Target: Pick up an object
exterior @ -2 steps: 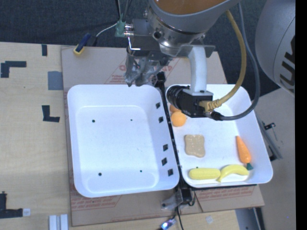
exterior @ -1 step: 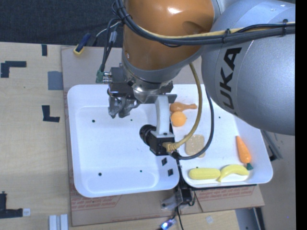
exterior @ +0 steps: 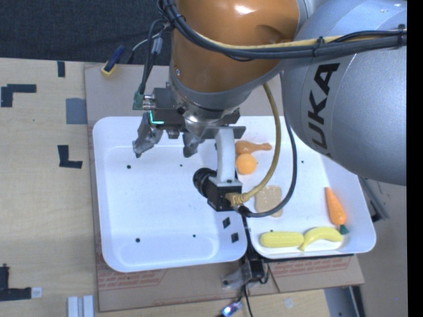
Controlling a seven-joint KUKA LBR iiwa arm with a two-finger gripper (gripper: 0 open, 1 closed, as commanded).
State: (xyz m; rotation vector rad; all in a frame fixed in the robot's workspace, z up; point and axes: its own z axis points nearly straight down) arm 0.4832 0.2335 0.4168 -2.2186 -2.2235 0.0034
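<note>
Arm: the grey KUKA arm [exterior: 344,78] reaches in from the right, its orange band [exterior: 231,25] large in the foreground above the two bins.
End effector: the end effector [exterior: 165,144] hangs over the upper part of the left bin, its two dark fingers [exterior: 143,142] spread apart and released, with nothing between them.
Left bin: the left bin [exterior: 158,243] is a shallow white tray with a few small dark dots on its floor.
Right bin: the right bin [exterior: 357,240] sits touching the left one and carries the objects.
Carrot: an orange carrot [exterior: 336,207] with a green tip lies near the right rim of the right bin.
Banana: a yellow banana [exterior: 322,238] lies along the near edge of the right bin.
Corn: a yellow corn cob [exterior: 281,240] lies just beside the banana, to its left.
Orange ball: a round orange piece [exterior: 246,165] sits near the divide between bins, partly behind the arm's white fitting.
Orange flat piece: an orange flat shape [exterior: 254,147] lies just above the ball; what it is cannot be told.
Beige piece: a pale beige item [exterior: 268,200] lies between the ball and the corn.
Worktop: the worktop [exterior: 39,197] is light wood with dark tape marks.
</note>
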